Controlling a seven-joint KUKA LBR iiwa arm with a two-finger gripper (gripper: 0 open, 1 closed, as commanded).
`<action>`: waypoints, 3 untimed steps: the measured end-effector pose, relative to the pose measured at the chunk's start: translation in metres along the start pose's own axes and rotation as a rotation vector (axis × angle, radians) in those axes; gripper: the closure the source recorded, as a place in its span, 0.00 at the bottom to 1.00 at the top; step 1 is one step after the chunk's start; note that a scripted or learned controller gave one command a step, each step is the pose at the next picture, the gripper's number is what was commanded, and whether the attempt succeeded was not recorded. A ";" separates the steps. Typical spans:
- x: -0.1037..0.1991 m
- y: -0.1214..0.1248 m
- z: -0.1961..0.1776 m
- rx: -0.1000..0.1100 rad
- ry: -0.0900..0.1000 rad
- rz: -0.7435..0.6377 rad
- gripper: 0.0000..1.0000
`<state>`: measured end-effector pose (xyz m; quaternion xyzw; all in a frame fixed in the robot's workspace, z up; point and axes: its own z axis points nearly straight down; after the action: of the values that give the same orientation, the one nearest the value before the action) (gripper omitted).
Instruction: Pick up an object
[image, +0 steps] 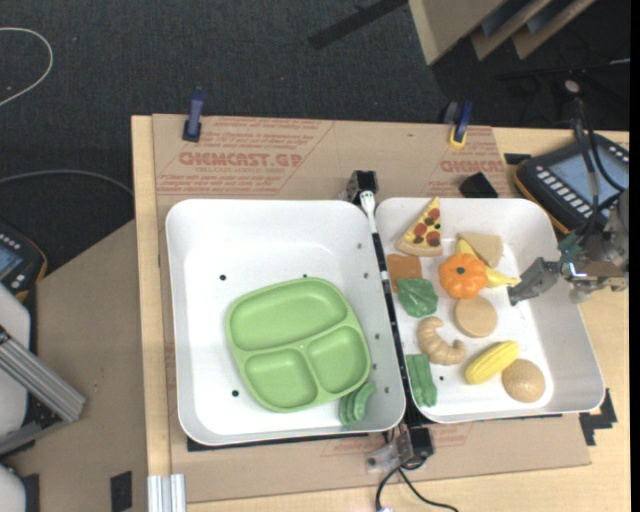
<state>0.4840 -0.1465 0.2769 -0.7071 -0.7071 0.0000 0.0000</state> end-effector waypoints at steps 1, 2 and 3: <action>0.034 -0.005 0.131 0.011 0.005 -0.001 0.00; 0.031 -0.003 0.114 -0.003 -0.001 0.001 1.00; 0.080 -0.004 0.071 -0.004 0.000 -0.005 1.00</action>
<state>0.4800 -0.0662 0.2059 -0.7054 -0.7088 -0.0017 -0.0014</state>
